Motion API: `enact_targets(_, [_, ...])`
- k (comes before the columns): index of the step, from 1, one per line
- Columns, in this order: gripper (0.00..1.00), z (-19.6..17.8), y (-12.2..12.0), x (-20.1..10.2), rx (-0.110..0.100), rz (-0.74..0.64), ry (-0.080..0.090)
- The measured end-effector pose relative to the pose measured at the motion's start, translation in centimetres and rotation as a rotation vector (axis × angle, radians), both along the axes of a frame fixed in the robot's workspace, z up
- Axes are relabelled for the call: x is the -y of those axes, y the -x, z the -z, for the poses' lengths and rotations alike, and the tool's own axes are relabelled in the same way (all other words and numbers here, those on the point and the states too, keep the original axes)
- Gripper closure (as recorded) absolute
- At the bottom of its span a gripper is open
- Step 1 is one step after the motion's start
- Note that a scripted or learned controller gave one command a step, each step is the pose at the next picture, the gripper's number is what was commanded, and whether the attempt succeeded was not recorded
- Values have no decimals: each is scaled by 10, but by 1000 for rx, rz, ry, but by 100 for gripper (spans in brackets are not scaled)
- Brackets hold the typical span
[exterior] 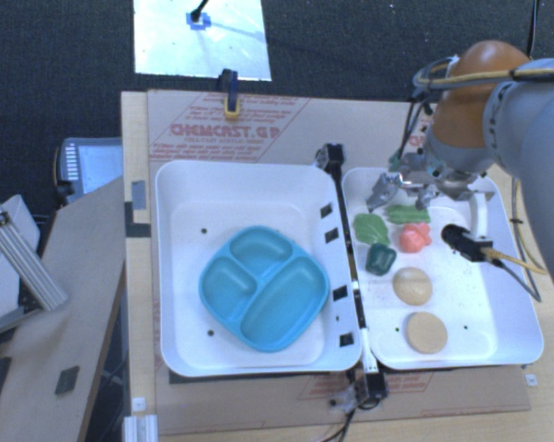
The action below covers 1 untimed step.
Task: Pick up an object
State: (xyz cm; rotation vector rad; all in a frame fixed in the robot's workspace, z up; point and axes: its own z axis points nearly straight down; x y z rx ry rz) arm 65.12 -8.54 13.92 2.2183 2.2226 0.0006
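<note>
Two white bins sit on the counter (139, 247); over the right bin (512, 334), the hand (408, 190) hangs with fingers apart above toy foods.

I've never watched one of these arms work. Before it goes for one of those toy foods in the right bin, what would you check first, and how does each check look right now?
1. Gripper is over the bin that holds the food: ok, it hangs above the far end of the right bin.
2. A target lies close: ok, the green leafy piece, green bean-like piece and red piece sit just below it.
3. Target has room around it: not ok, those three crowd together; the dark green piece lies close too.
4. Fingers open wide enough: cannot tell.
5. Easier picks exist: ok, the two tan round pieces lie apart from the cluster.
</note>
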Motion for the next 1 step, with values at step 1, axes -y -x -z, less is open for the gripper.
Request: enact_targets(1, [0, 48, -2, 0, 3, 0, 2])
